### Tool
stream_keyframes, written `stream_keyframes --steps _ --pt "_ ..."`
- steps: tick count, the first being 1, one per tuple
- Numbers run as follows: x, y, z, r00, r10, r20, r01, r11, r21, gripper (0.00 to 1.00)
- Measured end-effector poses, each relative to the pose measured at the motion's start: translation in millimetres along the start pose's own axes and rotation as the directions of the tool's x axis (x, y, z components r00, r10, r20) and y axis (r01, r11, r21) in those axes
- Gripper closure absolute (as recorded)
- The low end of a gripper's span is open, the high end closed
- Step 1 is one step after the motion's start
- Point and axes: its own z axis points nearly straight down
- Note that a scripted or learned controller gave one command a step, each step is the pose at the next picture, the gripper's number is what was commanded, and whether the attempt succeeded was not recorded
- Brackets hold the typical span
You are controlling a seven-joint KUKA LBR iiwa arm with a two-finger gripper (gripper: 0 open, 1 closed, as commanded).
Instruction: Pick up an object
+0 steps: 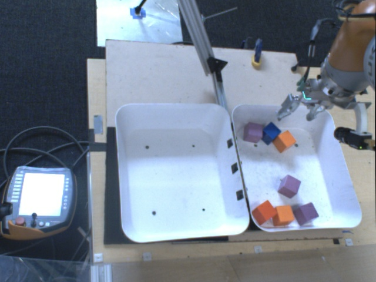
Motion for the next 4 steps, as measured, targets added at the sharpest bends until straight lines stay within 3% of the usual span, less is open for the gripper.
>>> stream_keyframes --steps 1,2,3,4 --pt "0 1 -3 1.0 -0.001 0.002 0.001 1.0 -0.004 0.0" --pt "-4 10 49 1.0 -0.001 0.001 0.001 1.0 0.0 0.0" --pt "-10 3 103 1.0 0.003 0.0 -0.003 1.0 -0.001 0.0" --pt "-10 5 109 1.0 0.001 0.003 -0.001 1.0 -0.008 0.0"
